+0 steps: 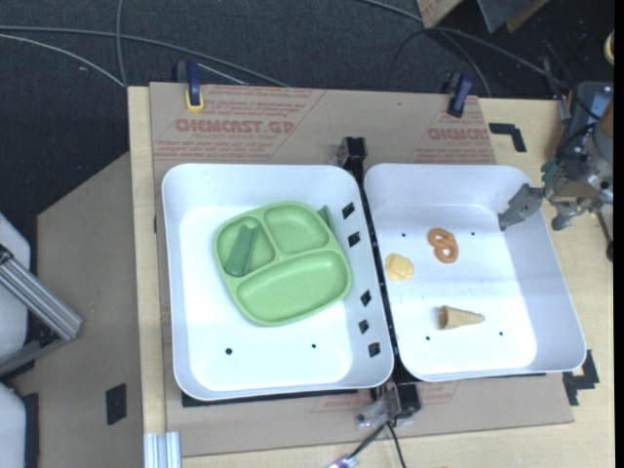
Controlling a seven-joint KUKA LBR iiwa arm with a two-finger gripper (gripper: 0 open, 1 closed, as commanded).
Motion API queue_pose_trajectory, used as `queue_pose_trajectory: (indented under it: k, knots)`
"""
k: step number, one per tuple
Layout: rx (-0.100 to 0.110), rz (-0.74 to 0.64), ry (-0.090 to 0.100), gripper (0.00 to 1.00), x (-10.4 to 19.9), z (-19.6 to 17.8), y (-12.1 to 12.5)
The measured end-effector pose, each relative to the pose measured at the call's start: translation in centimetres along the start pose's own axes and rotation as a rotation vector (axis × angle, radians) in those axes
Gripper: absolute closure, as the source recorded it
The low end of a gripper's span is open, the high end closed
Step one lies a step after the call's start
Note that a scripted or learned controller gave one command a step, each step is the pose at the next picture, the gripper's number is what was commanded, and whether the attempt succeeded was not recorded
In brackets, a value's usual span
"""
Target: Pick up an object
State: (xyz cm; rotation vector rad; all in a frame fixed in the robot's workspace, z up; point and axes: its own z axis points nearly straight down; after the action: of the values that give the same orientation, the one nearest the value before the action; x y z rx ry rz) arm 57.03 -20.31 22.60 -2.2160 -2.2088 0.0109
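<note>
Hovering over the right bin's (546, 261) far right rim, hand (539, 213) spread open, gripping nothing.

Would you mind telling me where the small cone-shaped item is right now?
The cone lies on its side in the right bin, toward its near edge, below the pretzel and the yellow piece.

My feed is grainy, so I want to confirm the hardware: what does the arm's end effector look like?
The end effector is grey metal with two thin, dark-tipped fingers. Above it sits a bulkier grey wrist block with bluish parts, at the right bin.
</note>
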Motion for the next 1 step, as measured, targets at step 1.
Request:
queue_pose_trajectory:
  k: [1]
  knots:
    - [-0.013, -0.004, -0.003, 0.0, 0.06, -0.74, 0.28]
